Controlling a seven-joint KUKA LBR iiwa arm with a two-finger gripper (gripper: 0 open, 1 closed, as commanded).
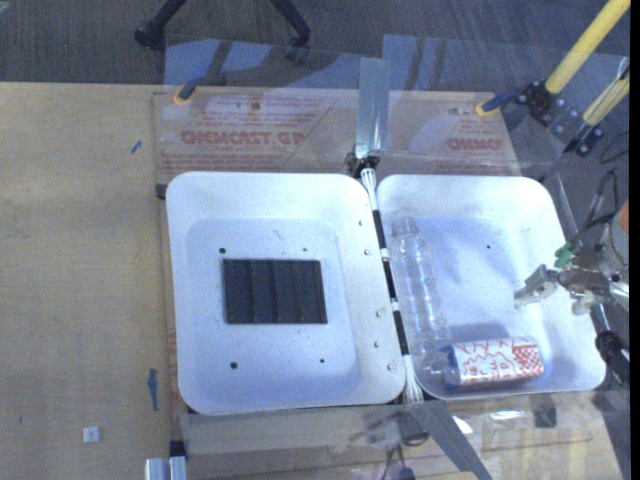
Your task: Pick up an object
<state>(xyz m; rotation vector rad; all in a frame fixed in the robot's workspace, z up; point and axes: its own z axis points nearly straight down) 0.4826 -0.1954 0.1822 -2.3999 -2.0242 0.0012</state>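
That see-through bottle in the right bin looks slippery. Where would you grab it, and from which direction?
Probably around its middle, coming straight down from above. The bottle lies flat along the right bin's left wall, so fingers should close across its narrow width. Its lower end sits against the red-and-white can, so gripping there looks crowded; the mid-body has room on its right side.

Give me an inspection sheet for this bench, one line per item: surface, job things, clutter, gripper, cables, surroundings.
Surface: wooden bench bearing a left bin and a right bin, side by side.
Job's things: dark ribbed pad flat in the left bin; clear plastic bottle along the right bin's left wall; red-and-white patterned can lying near its front edge.
Clutter: nothing seen in the bins beyond these.
Gripper: gripper over the right bin's right side, apart from both objects; state unclear.
Cables: dark cables at the right.
Surroundings: chair base on carpet behind the bench.
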